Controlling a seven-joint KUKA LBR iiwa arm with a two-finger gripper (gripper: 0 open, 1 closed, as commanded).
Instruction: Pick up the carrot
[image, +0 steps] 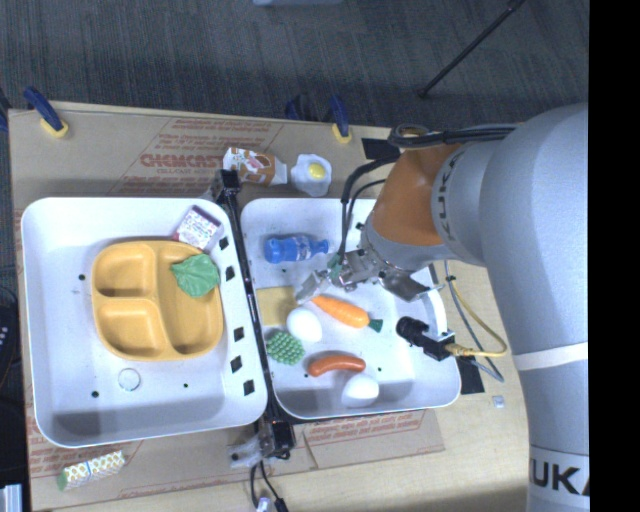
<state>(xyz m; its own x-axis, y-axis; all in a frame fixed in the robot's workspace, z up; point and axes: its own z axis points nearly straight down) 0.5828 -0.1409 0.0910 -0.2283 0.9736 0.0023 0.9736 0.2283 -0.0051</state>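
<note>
Camera view: arm (480, 200) is reaching in from the right, w/ its orange band sitting over the right bin (420, 390). Gripper (335, 278) is hanging low in that bin, just above-left of the carrot (340, 311); its tip is sitting right at the carrot's upper-left end, but can't tell if it's touching. Can't tell how wide the pincer is standing, and nothing is visibly sitting between its tips.

Carrot is lying mid right bin, slanting down-right, green stub at its right end. White egg (304, 324) is resting just left of it, a sausage (335, 364) lying below, a second white egg (361, 389) below that. Blue bottle (293, 248) is lying near the bin's top, green knobbly thing (285, 347) at the left wall.

Left bin (60, 400) is holding a yellow divided plate (150, 300) w/ a green leaf (196, 274) on its rim.
</note>
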